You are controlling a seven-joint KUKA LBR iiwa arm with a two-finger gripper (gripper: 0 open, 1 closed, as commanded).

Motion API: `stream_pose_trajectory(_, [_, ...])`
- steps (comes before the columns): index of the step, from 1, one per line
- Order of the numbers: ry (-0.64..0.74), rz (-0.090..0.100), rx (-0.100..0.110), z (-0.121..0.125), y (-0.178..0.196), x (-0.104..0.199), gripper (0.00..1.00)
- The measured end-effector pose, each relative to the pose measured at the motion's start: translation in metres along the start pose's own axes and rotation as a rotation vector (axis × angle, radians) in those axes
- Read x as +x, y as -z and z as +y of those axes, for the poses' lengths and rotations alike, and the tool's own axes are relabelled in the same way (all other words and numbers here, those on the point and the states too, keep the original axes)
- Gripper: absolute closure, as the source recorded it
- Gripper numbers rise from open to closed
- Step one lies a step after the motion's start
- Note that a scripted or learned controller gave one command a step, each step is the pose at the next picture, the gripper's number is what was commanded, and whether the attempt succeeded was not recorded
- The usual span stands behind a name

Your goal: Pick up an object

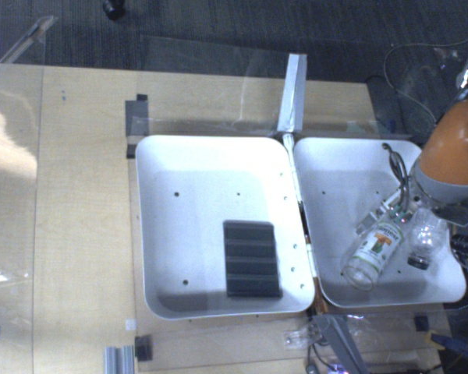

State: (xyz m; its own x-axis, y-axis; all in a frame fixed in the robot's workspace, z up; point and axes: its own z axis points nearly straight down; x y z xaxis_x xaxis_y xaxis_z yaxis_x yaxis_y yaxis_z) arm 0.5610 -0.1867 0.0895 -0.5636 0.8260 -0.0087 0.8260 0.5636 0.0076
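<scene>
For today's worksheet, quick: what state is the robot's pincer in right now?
Pincer: low in the right bin, against the clear bottle; open or closed cannot be told.

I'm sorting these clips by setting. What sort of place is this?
Most likely a robotics lab's grasping test bench: a robot arm reaches over two shallow white bins on a wooden bench, with a clear bottle in one, a dark ridged block in the other, and loose cables along the edge.

Clear labelled bottle point(372, 253) on its side, tilted, in right bin point(335, 170)
</scene>
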Motion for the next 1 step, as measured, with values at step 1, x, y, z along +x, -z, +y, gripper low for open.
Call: stream_pose_trajectory(1, [0.046,-0.001,-0.005,-0.0193,0.0007,0.0058,0.00])
